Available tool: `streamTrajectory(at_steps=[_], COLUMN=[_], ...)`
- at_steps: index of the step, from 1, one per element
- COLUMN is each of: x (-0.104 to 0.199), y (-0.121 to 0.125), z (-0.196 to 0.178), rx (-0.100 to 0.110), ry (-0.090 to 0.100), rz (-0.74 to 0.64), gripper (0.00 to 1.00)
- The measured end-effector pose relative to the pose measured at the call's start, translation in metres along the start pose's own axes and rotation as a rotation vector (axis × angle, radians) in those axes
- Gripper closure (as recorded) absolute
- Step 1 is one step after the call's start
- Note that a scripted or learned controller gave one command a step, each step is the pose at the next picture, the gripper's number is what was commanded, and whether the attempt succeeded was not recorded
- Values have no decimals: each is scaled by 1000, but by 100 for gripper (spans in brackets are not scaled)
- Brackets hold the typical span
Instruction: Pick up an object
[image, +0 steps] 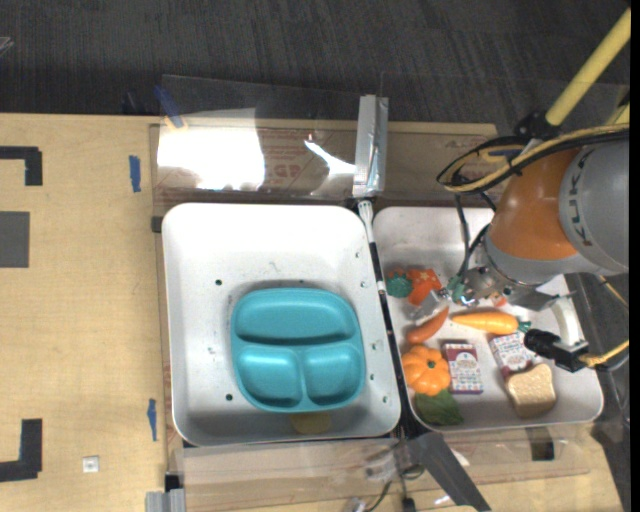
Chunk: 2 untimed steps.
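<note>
While nothing has yet been lifted, we judge the task to be at its reaching step, with the pick not yet made. Nearest us in the right bin lie a green leafy piece, a small pumpkin, two little cartons and a tan block of bread. Just beyond them sit a carrot and a long orange-yellow vegetable, with a red and orange piece and a teal scrap further back. The left bin holds a teal divided plate.

We see the gripper low over the back of the right bin, near the long vegetable and the red piece, under the grey and orange arm. Whether its claw is spread or closed we cannot tell, as the wrist hides it, and nothing shows in its grasp.

For the next move, we would need the claw centred over one item, clear of its close neighbours, before it closes and lifts
</note>
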<state>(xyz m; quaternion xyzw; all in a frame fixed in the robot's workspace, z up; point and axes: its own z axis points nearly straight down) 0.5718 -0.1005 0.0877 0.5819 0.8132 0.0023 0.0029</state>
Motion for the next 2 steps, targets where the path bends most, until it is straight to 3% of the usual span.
streamTrajectory(at_steps=[1,2], x=[-1,24], y=[2,49], z=[-12,-98], rx=[-6,3], ry=[-3,0], rz=[1,257], gripper=[100,100])
